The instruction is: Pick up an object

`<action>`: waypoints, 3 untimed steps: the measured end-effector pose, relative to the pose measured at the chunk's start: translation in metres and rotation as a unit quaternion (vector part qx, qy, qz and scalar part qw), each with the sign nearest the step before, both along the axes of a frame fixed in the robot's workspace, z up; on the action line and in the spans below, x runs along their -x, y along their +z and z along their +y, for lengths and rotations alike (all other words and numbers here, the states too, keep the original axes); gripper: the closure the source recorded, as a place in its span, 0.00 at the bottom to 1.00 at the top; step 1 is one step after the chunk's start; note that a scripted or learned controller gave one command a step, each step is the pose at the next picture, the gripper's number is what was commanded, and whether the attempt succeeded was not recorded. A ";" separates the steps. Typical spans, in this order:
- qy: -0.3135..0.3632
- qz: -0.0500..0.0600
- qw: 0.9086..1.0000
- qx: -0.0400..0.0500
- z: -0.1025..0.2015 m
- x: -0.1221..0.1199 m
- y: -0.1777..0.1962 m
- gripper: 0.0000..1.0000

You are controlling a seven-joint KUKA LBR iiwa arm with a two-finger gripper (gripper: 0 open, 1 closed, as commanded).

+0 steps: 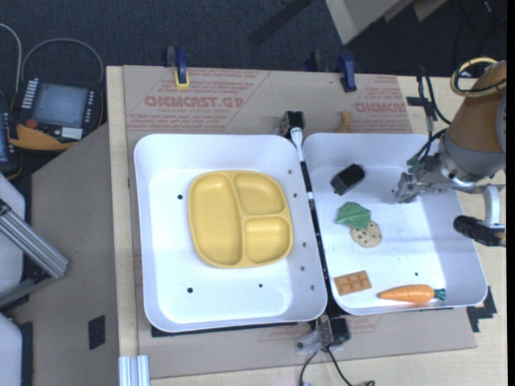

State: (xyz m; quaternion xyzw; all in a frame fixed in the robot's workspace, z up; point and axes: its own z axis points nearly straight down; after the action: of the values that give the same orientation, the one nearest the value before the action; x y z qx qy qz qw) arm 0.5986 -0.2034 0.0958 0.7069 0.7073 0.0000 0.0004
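Observation:
The right bin (pixel 451 240) holds a black block (pixel 348 178), a green leaf (pixel 353 213), a chocolate-chip cookie (pixel 367 235), a brown waffle square (pixel 352 282) and an orange carrot (pixel 411 293). My gripper (pixel 409 187) hangs at the bin's upper right, right of the black block, with nothing seen between its fingers. The grey arm with its orange band (pixel 476 127) comes in from the right.
The left bin (pixel 161 215) carries a yellow divided plate (pixel 239 217). A dark cable (pixel 304 175) runs along the ridge between the bins. Clamps (pixel 182 68) sit at the cardboard's back edge. A pendant (pixel 56 107) lies off the bench at left.

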 end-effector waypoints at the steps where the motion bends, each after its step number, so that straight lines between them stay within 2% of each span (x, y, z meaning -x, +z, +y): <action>1: 0.000 -0.003 1.000 0.001 0.001 0.002 0.064 1.00; 3: 0.000 -0.003 1.000 0.001 -0.001 -0.006 0.152 1.00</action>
State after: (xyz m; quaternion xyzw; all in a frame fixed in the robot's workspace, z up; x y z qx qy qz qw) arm 0.6049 -0.2045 0.2478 0.7067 0.7075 0.0014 0.0038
